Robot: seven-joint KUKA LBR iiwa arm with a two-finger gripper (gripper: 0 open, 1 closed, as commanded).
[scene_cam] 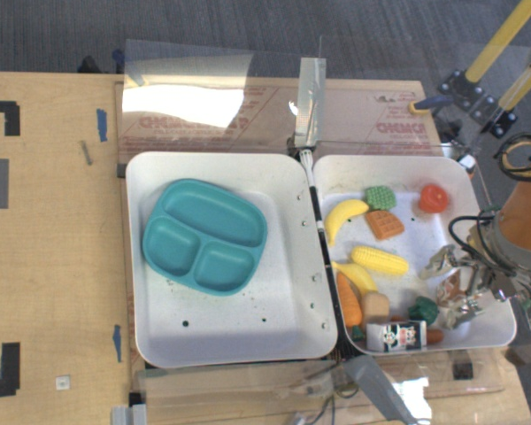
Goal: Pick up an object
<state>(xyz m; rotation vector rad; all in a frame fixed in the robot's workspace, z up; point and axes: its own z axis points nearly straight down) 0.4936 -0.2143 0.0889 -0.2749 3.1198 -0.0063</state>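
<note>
The right bin (478, 204) holds several toy foods: a banana (343, 215), a green piece (380, 197), an orange waffle (385, 226), a red tomato (433, 197), a corn cob (380, 259), a carrot (350, 301), a tan piece (376, 305), a dark green piece (423, 309) and a small white carton (396, 335) lying on its side. My gripper (452, 288) hangs over the bin's right front part, just right of the dark green piece. Its metal fingers (442, 261) stand spread, and I see nothing between them.
The left bin (159, 326) bears a teal divided plate (205, 235). A metal divider (311, 104) stands upright behind the seam between the bins. Black cables (465, 228) loop beside the wrist at the right bin's rim.
</note>
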